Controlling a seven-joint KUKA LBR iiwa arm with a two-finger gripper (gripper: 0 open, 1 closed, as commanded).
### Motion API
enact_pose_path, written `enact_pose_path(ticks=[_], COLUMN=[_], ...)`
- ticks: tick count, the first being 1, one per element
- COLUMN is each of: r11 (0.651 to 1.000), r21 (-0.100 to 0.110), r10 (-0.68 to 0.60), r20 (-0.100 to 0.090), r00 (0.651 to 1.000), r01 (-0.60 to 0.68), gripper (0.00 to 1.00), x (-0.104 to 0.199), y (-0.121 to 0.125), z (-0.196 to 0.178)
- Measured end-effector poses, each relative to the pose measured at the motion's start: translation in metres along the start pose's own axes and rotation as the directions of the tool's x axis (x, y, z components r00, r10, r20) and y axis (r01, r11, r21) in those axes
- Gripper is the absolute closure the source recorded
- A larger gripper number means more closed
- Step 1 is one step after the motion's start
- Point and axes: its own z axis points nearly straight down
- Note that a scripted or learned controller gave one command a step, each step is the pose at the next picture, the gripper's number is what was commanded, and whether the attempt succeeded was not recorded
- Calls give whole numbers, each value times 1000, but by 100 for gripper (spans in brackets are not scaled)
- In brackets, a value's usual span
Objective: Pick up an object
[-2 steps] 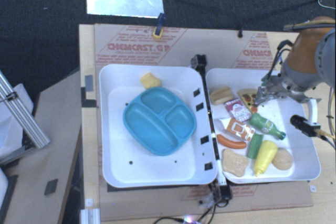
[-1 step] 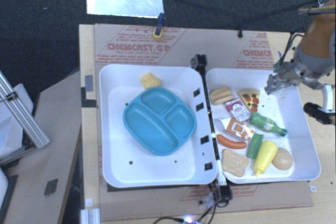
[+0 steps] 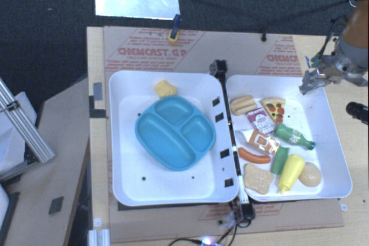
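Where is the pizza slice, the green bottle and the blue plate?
pizza slice [image 3: 274,108], camera view, on its red topping.
green bottle [image 3: 293,136], camera view, on its body.
blue plate [image 3: 151,136], camera view, on its left rim.

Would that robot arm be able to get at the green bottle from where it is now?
Probably yes. The gripper hangs over the right bin's far corner, and the green bottle lies on top with nothing over it. The pizza slice and a red packet lie close beside it.

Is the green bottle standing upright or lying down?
Lying down. The green bottle rests on its side in the right bin, cap toward the right.
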Motion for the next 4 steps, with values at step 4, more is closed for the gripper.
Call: enact_pose_path(ticks=[4], r11=[1000], r21=[6], r10=[-5], r20=[-4], r00=[1000], r01=[5], gripper=[100], x=[150], y=[10], z=[10])
